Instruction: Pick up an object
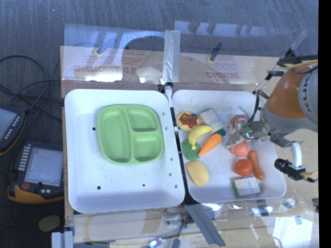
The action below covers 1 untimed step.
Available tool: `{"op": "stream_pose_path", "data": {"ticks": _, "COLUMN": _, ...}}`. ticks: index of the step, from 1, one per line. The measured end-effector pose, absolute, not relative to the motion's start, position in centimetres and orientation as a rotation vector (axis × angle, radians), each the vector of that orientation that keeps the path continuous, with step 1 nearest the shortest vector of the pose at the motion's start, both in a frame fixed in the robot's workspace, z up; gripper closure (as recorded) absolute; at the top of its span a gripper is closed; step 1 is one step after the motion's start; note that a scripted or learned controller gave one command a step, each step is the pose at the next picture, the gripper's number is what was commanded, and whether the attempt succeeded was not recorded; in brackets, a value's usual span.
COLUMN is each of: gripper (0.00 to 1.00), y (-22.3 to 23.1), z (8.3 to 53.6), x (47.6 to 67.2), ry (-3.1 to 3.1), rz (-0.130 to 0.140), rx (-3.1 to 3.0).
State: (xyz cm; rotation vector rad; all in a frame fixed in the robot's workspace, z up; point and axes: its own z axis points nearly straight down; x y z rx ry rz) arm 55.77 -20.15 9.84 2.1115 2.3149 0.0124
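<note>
In the right bin (pixel 269 190), near its right wall, a pale pink lumpy toy (pixel 240 149) lies directly under the gripper (pixel 243 134), which hangs at the end of the arm (pixel 292 99) coming in from the right. Whether the gripper holds anything cannot be told, as its tip is small and blurred against the pink toy.

Touching or just beside the pink toy lie a red tomato (pixel 243 167) and a slim orange carrot (pixel 256 165), with a checked box (pixel 245 186) close to the bin's front rim. The middle of the bin floor is bare white, giving some open room between this cluster and the one by the left wall. There sit a yellow banana (pixel 198 134), a second carrot (pixel 209 144), a green piece (pixel 189 150), a yellow potato-like lump (pixel 197 172), a small pizza slice (pixel 187 120) and a second checked box (pixel 210 119).

The left bin (pixel 83 190) holds one green divided plate (pixel 130 133) with three compartments, set well clear of all four walls.
</note>
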Motion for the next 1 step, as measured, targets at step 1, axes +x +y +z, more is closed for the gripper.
{"op": "stream_pose_path", "data": {"ticks": 1, "gripper": 1.00, "y": -13.72, "z": 19.10, "x": 57.79, "ry": 2.266, "rz": -0.003, "rx": 2.178}}
